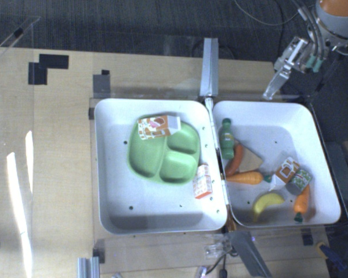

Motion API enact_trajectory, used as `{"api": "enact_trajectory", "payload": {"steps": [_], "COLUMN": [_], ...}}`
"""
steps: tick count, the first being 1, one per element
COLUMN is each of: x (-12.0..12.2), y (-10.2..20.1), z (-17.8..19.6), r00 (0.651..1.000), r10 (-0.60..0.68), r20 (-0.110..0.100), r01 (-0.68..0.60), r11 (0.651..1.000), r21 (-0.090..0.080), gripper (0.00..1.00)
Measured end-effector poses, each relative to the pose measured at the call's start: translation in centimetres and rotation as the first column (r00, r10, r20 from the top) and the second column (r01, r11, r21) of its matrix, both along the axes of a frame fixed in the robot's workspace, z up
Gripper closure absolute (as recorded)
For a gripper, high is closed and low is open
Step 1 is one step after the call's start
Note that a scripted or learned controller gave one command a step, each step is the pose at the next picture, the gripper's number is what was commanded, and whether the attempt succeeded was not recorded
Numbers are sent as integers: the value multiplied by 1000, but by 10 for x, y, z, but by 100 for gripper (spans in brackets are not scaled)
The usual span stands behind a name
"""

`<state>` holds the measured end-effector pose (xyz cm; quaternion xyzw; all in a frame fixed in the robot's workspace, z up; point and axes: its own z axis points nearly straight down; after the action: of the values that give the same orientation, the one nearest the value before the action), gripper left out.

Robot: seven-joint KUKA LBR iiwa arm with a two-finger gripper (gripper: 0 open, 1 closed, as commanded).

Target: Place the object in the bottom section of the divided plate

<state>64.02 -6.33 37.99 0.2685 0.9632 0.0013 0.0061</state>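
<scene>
Left bin [104,172]: holding green divided plate [162,152], small carton [158,125] lying across its upper section, bottom section looking bare. Second small carton [202,182] lying just beside plate's right edge, on bin floor, likely the object to move. Right bin [319,126]: holding green bottle [226,136], two carrots [245,178], banana [268,202], another carton [292,174]. Gripper [278,79] hovering above right bin's far rim, well apart from everything, carrying nothing visible; finger state impossible to tell. Judging task barely started: grasp, transfer and placement all remaining.
</scene>
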Motion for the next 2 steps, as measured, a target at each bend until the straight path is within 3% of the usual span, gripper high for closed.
{"api": "enact_trajectory", "payload": {"steps": [1,2], "x": [18,7], "y": [-47,-109], "z": [45,58], "r00": [994,973], "r10": [111,230], "r20": [0,-1], "r01": [-111,-230], "r11": [994,973], "r21": [-2,-5], "gripper": [0,0]}}
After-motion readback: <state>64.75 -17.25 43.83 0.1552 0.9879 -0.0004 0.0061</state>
